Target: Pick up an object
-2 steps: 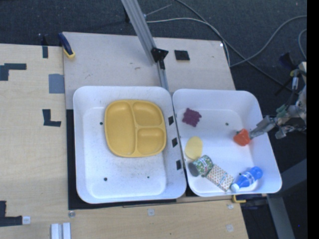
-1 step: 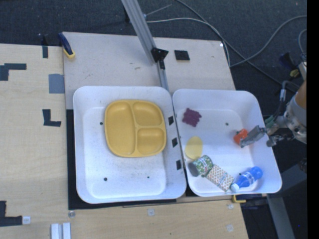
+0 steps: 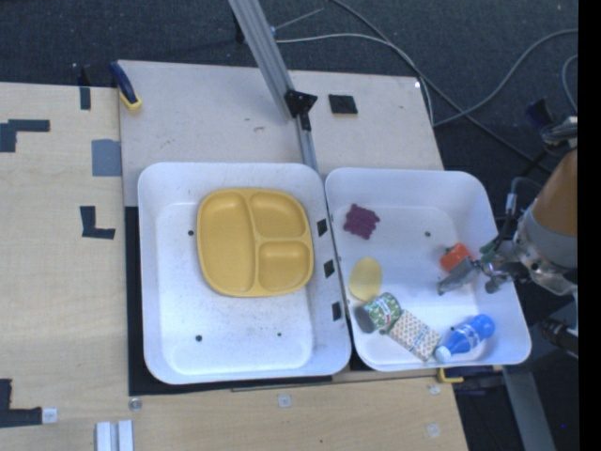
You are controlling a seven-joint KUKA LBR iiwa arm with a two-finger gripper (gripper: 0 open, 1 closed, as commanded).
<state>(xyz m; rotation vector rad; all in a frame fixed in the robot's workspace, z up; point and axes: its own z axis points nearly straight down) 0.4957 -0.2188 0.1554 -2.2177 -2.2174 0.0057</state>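
The right bin (image 3: 413, 188) holds several objects: a purple piece (image 3: 361, 220), a pale yellow round thing (image 3: 366, 276), a green-labelled can (image 3: 382, 310), a patterned box (image 3: 413, 334), a blue bottle (image 3: 467, 337) and a small orange object (image 3: 455, 254). My gripper (image 3: 474, 278) hovers at the bin's right side, just below and right of the orange object. Its fingers are spread open, one grey finger (image 3: 454, 282) pointing left, and nothing sits between them.
The left bin (image 3: 169, 346) carries a yellow divided plate (image 3: 254, 241). A slanted metal pole (image 3: 268, 50) rises behind the bins. Cables lie on the dark floor at the back and right. The arm's orange band (image 3: 563, 195) stands beyond the right bin's wall.
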